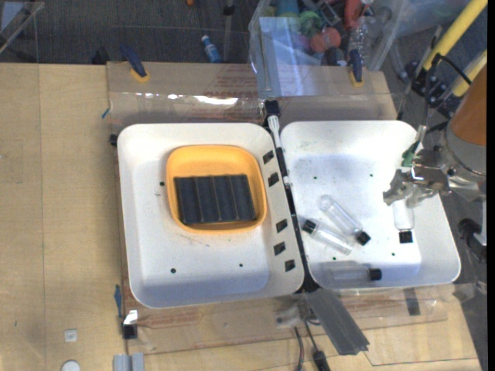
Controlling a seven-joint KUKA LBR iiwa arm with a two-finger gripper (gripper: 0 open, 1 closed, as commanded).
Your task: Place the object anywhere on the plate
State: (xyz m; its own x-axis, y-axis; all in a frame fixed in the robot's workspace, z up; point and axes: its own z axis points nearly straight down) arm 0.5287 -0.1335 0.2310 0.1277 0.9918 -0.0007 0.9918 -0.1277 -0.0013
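The orange plate [176,163] sits left of centre in its bin. Lower right of centre lie clear plastic tubes [340,216], likely light, stiff, slippery; best gripped mid-barrel. At far right, the claw [404,194] hovers, its state unclear.

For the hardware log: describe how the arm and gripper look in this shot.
The gripper is a small, pale metallic-grey assembly with a small green part near its top and dark cabling running up behind it. The arm above shows a broad orange-brown curved band at the view's right edge. The finger detail is too blurred to describe.
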